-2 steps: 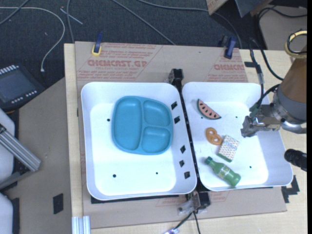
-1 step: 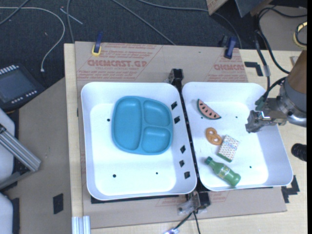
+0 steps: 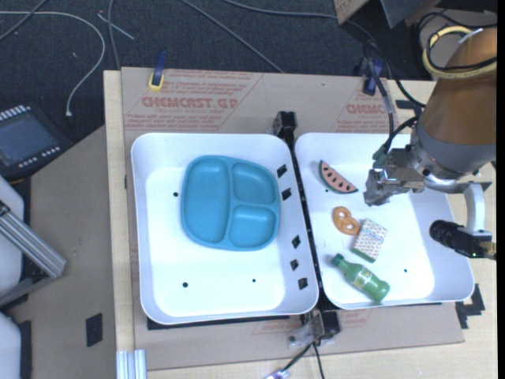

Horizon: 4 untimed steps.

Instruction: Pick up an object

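Gripper (image 3: 377, 189), finger state unclear. Just left: one watermelon slice (image 3: 338, 178). Below-left: one pretzel (image 3: 344, 220), one packet (image 3: 369, 238), one bottle (image 3: 360, 277).

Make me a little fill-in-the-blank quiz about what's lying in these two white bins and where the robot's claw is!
1. The blue plate lies in the ____ bin.
2. The bottle in the right bin is coloured ____.
3. The pretzel lies between the watermelon slice and the ____.
4. The gripper hangs over the ____ bin.

Missing words: left; green; bottle; right
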Each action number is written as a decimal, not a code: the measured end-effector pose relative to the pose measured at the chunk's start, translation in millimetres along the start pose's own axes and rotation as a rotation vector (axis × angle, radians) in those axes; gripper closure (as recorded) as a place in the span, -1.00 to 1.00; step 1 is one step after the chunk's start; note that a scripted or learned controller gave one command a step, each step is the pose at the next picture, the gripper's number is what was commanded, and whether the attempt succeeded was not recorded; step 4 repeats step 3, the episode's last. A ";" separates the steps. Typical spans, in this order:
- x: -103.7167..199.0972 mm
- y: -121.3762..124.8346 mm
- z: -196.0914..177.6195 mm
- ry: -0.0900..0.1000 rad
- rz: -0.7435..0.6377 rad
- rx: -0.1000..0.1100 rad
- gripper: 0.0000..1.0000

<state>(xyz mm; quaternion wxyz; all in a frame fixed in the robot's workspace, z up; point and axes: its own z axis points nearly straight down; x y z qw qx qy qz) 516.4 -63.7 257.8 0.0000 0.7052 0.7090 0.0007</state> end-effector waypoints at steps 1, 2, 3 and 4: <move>39.5 32.9 15.1 0.000 0.000 -0.001 1.00; 88.1 69.8 24.8 0.000 -0.001 -0.002 1.00; 126.8 91.1 22.6 0.000 0.001 -0.002 1.00; 126.8 91.1 22.6 0.000 0.001 -0.002 1.00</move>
